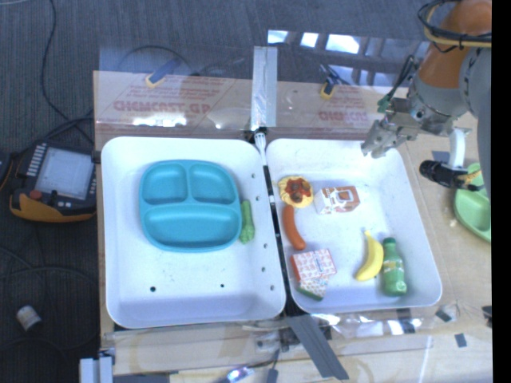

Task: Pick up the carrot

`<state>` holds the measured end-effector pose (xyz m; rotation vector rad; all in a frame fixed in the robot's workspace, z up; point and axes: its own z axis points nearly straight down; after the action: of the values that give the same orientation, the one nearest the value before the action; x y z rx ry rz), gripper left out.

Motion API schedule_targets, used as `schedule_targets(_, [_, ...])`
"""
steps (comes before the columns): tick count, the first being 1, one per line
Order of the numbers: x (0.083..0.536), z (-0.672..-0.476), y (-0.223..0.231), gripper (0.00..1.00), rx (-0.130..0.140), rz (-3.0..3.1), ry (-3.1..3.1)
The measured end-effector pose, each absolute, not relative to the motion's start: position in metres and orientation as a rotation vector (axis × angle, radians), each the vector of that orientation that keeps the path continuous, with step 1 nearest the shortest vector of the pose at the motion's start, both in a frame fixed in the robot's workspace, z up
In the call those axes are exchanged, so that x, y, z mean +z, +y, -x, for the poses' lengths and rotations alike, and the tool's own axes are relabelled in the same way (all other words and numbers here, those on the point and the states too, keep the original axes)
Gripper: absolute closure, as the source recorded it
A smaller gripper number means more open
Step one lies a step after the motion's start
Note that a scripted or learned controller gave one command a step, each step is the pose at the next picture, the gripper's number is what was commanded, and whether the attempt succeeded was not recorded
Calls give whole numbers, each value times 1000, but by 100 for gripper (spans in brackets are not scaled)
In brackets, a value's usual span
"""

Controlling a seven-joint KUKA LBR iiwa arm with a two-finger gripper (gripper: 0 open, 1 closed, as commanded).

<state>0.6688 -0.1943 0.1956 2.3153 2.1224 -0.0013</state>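
Camera view: carrot (293,228) lies lengthwise front-to-back; end effector (378,144), aperture indiscernible, hovers well apart.

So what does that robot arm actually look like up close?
The arm is grey metal with a rounded orange band near its wrist, and thin dark cables loop around that band. Its tip carries a small grey metal tool, narrower than the arm.

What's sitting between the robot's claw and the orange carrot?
In the camera view, a small white carton with red print lies between the gripper and the long orange carrot, amid bare white bin floor.
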Motion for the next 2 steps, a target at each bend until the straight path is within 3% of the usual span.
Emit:
schedule_targets(1, [143, -668, -168, 100, -5, -2389, 2042])
schedule_targets(2, [153, -626, -141, 100, -5, -2373, 2059])
